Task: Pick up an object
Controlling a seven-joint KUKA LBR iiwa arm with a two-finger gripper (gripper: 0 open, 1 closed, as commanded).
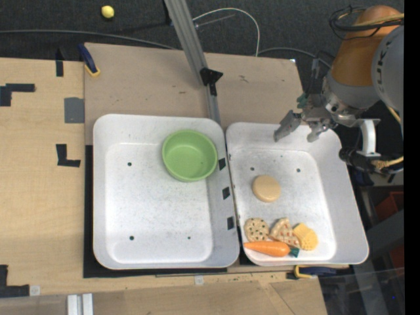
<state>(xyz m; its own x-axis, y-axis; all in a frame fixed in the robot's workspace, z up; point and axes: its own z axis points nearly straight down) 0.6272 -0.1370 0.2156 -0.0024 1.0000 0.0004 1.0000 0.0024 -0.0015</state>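
Round tan biscuit (266, 189) sits flat on the floor of the right bin (341, 176), about mid-bin, alone, nothing touching it. It lies below the fingers in the picture and a little to their left, well apart from them. Further down from the fingers, along the near wall of that same bin, there's a tight little cluster: a brown waffle-patterned cookie (256, 229), a pale pretzel-like piece (283, 229) just beside it, a yellow corn piece (306, 236) on the right of the group, and an orange carrot (268, 248) lying lengthwise under them, touching or nearly touching the cookie.

The gripper (301, 128) hangs over the far edge of the right bin, and the two fingers (286, 126) are spread apart, with bare white bin showing between them. Nothing is between them. Both point down and toward the bin's back rim.

Above the gripper, the grey wrist rises into the orange band of the arm (361, 44), coming in from the right side.

Off to the left of the fingers, across the divide where the two bins meet, the left bin (118, 195) holds a green bowl (189, 155), upright, near its far right corner. A grey metal post (187, 31) slants down to the bins' junction. Way out at the top left, a small yellow ball (107, 11) rests on the dark floor.
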